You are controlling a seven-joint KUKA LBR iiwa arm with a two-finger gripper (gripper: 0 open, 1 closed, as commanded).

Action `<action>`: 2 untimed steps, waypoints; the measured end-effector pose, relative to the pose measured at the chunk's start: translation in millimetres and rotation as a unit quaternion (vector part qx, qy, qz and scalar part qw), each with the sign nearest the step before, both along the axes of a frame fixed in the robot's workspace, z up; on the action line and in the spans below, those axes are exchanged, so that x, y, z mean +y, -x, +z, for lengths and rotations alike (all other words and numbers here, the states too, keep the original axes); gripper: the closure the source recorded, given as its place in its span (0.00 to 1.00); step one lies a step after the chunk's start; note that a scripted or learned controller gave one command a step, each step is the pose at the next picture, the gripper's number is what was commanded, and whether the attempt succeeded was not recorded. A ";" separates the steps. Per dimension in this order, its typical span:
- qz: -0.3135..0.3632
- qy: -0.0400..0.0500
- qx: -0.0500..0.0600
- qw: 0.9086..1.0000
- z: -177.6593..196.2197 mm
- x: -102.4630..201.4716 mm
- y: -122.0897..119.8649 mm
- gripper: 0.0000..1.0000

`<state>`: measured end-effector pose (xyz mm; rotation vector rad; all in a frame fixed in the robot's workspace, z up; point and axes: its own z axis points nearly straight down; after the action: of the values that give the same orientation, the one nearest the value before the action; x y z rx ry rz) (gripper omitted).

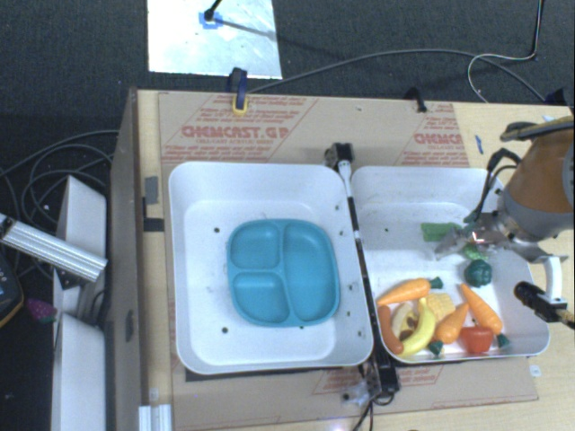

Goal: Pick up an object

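Grey claw (467, 237) (grip unclear, perhaps touching) beside green toy (439, 232) in right bin (404, 187)

2 white bins (269, 182), smooth glossy plastic. Blue divided plate (283, 272), smooth plastic with a soft sheen. Toy carrots (406, 290) and banana (419, 332), at 5 o'clock, shiny moulded plastic. Bench top (260, 128), matt printed cardboard. Floor (63, 52), dark rough carpet. Panel (214, 23), at 11 o'clock, dull brushed metal.

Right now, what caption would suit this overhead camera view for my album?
Robot arm's gripper reaching into the right bin of toy vegetables, beside a blue divided plate in the left bin.
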<state>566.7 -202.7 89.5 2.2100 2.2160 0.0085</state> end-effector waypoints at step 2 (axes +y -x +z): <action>-0.001 -0.002 0.004 1.000 5.8 -4.1 36.2 1.00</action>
<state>530.5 -206.8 95.3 2.2171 2.2201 0.0034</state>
